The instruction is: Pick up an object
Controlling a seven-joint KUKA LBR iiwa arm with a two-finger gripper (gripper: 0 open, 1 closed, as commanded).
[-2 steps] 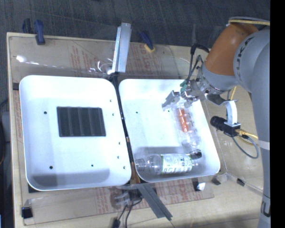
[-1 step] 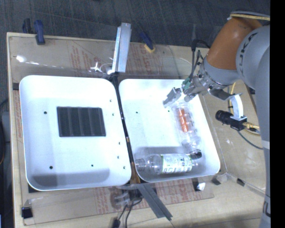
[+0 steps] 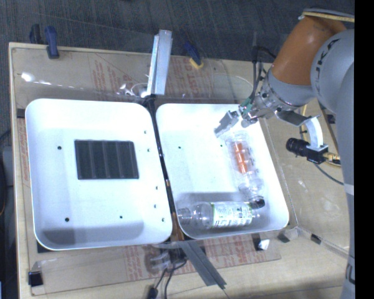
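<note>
The grey arm (image 3: 327, 61) reaches in from the right, its orange band high at the upper right, and bends down so the wrist sits over the far right corner of the right bin (image 3: 193, 167). The jaws (image 3: 227, 124) point down and to the left, low over the bin's upper right area, just above the top end of a clear plastic bottle (image 3: 243, 162). How far the jaws stand apart cannot be told at this size and angle, and nothing shows between them.

That bottle has an orange label and lies lengthwise along the bin's right wall, its dark cap toward the near end. A second clear bottle (image 3: 218, 214) with a pale green-and-white label lies crosswise along the near wall, its end close to the first bottle's cap.

The left bin (image 3: 50, 185) carries a dark ribbed rectangular panel (image 3: 106, 159) on its floor. Both bins rest side by side on the tabletop (image 3: 311, 260). A metal bar (image 3: 159, 64) stands up behind the seam between them, and blue clamps (image 3: 51, 41) grip the tabletop's far edge. A black camera or sensor unit (image 3: 302, 147) hangs on a bracket to the right of the right bin, below the wrist.
</note>
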